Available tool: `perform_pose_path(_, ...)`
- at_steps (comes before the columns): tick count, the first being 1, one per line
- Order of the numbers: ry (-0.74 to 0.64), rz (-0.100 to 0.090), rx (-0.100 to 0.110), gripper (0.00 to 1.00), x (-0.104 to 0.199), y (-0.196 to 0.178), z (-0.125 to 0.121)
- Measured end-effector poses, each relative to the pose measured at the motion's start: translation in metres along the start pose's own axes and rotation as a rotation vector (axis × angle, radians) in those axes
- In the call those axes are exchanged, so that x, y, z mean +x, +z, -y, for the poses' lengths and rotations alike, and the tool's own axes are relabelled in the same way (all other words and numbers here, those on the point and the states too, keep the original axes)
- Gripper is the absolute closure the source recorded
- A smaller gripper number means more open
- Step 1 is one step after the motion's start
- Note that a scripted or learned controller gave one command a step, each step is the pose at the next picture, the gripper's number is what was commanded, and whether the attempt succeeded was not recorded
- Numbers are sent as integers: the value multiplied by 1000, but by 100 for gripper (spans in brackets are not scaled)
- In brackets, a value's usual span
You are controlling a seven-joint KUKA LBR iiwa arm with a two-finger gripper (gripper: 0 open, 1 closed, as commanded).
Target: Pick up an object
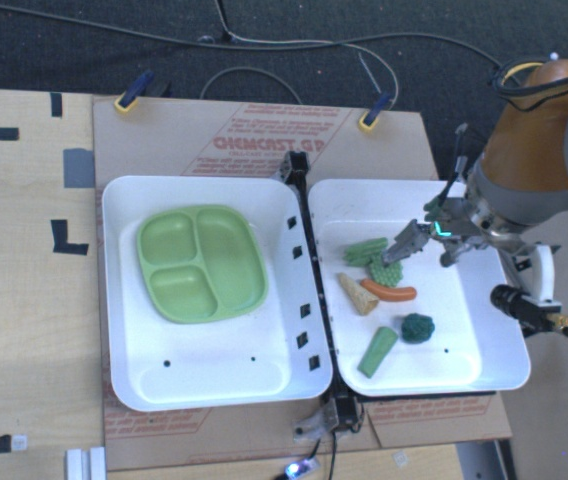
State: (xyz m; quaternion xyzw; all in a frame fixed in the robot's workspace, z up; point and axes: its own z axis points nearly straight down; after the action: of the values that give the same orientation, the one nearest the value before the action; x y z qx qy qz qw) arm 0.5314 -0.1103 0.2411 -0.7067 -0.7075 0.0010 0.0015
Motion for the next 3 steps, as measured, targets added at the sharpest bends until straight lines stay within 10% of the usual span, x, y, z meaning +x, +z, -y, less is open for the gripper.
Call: perform_pose_path(3, 1, 1, 3, 0, -11, 90, 3)
